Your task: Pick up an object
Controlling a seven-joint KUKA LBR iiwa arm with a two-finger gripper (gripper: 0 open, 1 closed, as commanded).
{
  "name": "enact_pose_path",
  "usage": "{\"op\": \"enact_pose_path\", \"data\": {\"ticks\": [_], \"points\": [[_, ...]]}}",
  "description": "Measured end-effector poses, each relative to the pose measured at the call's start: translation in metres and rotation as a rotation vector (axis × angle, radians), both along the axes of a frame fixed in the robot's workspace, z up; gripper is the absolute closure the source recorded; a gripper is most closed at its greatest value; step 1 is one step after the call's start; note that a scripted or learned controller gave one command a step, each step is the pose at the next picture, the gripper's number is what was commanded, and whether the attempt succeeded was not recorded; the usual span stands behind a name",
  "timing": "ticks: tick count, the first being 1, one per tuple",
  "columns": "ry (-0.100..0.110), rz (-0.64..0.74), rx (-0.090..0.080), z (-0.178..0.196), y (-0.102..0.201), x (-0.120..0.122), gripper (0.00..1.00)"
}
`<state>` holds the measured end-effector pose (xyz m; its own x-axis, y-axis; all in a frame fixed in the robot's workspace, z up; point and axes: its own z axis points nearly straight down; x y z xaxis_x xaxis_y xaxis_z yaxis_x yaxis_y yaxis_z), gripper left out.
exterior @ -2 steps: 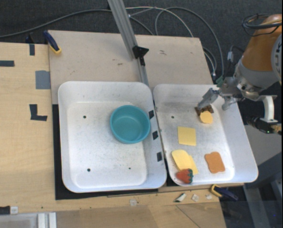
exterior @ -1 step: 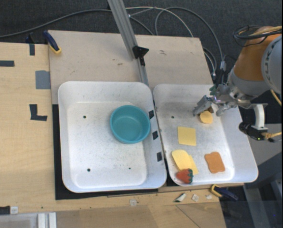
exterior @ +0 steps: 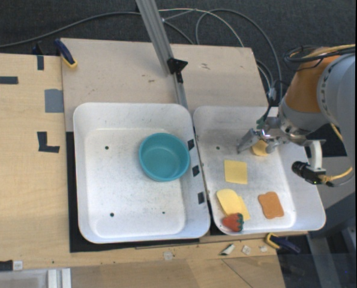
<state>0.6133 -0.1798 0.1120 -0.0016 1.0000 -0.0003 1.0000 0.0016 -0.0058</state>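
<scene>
Tool [exterior: 257, 141] sat low in the right bin [exterior: 304, 221] at its 1 o'clock corner, fingers spread, touching a small yellow piece [exterior: 261, 149]. Piece looked light, probably soft and slippery; best pinched across its short sides.

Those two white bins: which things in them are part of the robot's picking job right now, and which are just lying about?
In the job:
- grey arm's gripper, in the right white bin
- small pale yellow piece just beside it

Lying about:
- round teal bowl, in the left white bin
- flat yellow square
- yellow wedge
- orange slab
- small red strawberry-like toy
</scene>
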Motion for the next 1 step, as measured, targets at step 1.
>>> {"op": "enact_pose_path", "data": {"ticks": [1], "points": [[-0.004,0.002,0.000,0.0132,0.0006,0.0010,1.00]]}}
